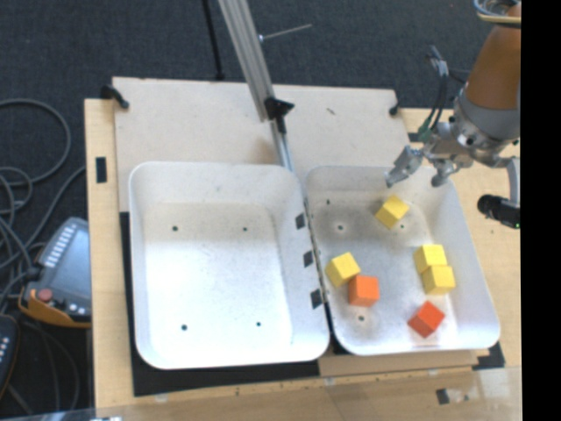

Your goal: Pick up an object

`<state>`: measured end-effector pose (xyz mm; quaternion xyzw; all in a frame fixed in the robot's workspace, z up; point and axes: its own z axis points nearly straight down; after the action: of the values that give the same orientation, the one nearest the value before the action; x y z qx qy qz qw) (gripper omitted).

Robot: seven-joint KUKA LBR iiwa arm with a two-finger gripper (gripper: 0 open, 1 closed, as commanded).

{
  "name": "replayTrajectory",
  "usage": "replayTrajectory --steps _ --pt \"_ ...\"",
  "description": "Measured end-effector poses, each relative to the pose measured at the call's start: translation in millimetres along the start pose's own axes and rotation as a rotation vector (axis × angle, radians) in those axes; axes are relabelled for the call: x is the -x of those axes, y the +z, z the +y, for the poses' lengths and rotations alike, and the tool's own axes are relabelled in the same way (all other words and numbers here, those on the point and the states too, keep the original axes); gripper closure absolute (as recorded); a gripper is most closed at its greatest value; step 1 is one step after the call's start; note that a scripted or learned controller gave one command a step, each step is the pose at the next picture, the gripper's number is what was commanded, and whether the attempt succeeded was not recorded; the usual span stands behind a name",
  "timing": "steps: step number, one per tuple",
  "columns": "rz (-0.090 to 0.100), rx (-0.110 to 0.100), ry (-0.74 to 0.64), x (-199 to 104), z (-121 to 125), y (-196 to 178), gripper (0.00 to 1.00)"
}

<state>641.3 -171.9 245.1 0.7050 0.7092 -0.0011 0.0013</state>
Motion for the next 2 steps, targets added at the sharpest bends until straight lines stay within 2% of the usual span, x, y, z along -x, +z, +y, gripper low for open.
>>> replayTrajectory --steps 1,2 --pt "0.002 0.006 0.006 11 16 117 0.00" --pt "0.000 -0.001 0.008 41 5 149 0.00"
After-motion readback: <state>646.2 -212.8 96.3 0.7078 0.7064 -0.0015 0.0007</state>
